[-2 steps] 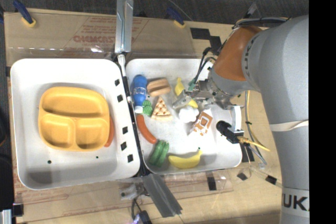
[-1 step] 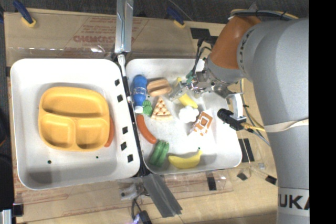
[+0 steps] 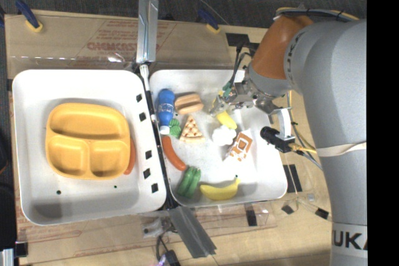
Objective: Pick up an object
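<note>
My gripper (image 3: 225, 98) hangs over the upper middle of the right bin (image 3: 274, 165), on the arm coming in from the right. Just below it lie a small yellow piece (image 3: 227, 120) and a white lump (image 3: 221, 134). To its left sits a tan bun (image 3: 188, 102), with a blue bottle (image 3: 165, 106) beyond that. A pizza slice (image 3: 191, 129) and an orange-and-white block (image 3: 239, 146) lie nearby. A banana (image 3: 219, 189), a green pepper (image 3: 189, 180) and an orange sausage (image 3: 173, 153) rest toward the front.
The left bin (image 3: 31, 196) holds a yellow divided tray (image 3: 89, 139). A small green piece (image 3: 175, 128) sits by the bottle at the divider between the bins. Cardboard lies behind both bins.
</note>
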`<action>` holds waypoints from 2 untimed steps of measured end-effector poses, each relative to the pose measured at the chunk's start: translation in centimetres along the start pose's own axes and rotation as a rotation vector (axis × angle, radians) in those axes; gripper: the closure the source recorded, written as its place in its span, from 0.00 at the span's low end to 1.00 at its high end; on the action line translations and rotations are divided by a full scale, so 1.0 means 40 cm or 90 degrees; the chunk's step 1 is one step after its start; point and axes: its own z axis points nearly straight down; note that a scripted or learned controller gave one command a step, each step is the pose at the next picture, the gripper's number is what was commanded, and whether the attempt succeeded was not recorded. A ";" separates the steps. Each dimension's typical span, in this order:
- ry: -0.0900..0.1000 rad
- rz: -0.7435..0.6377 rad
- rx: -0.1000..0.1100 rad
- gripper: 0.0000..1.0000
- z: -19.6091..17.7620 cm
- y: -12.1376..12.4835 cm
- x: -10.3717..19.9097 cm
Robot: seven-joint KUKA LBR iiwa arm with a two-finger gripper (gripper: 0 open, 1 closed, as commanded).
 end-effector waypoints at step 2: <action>0.001 0.391 0.002 1.00 -0.283 0.101 0.365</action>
